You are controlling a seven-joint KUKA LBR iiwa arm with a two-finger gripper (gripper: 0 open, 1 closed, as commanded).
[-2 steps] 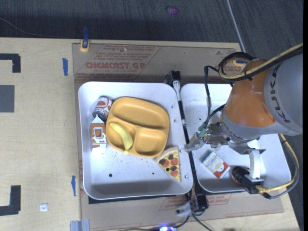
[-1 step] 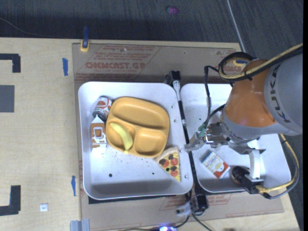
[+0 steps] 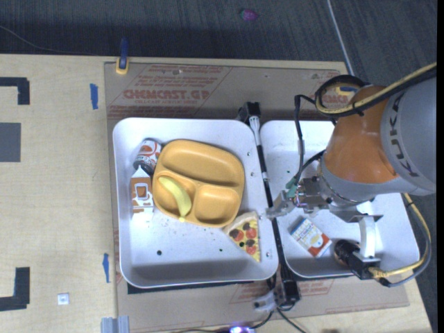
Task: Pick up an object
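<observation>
Cardboard (image 3: 208,89) under bins reads "CHEMCAST GP"; arm (image 3: 409,144) reads "KUKA"; pincer (image 3: 277,207) state unclear.

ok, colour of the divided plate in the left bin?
Yellow-orange divided plate, seen in the camera view.

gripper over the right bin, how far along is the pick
Done: the grey arm's gripper has reached the right white bin's left edge. In hand: nothing visibly lifted; a small white-and-orange card lies on that bin's floor. Left: grasp and lift. The yellow divided plate, banana and pizza slice sit in the left bin.
</observation>
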